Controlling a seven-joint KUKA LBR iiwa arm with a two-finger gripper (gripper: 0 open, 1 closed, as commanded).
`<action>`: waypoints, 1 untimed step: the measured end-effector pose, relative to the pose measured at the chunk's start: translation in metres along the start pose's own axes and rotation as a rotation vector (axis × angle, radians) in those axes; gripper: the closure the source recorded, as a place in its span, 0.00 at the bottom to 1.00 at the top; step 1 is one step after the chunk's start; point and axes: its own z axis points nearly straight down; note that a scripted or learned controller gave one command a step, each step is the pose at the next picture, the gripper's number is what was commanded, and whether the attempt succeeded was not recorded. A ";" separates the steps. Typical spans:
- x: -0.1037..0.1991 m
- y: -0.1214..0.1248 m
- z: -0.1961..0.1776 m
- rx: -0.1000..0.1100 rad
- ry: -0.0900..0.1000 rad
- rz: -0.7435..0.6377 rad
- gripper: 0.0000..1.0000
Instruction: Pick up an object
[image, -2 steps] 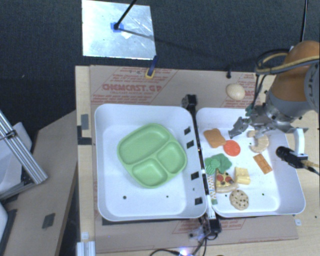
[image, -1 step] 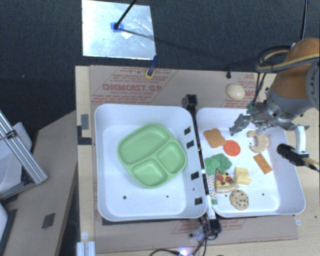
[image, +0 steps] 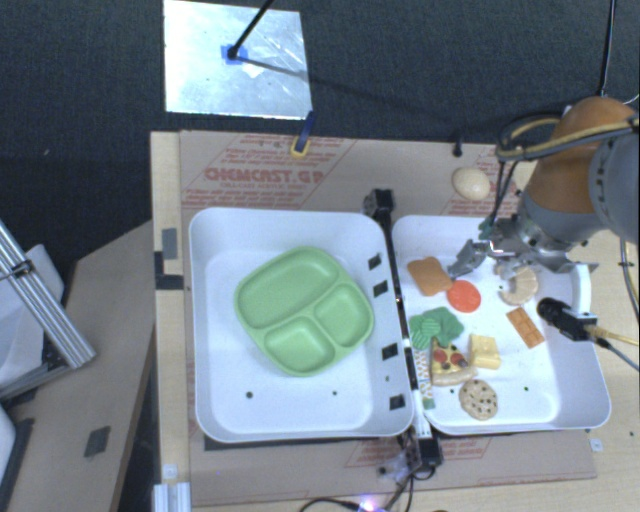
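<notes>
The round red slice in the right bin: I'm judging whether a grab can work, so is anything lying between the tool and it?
Nothing visible does. The tool hovers just above the round red slice; the orange toast-shaped piece lies beside it, to its left, not on it.

two white bins (image: 215, 300) (image: 580, 400); one green tray (image: 303, 310); eight toy food pieces (image: 463, 296).
</notes>
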 end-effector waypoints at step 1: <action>0.004 -0.007 0.060 0.001 0.000 0.001 0.00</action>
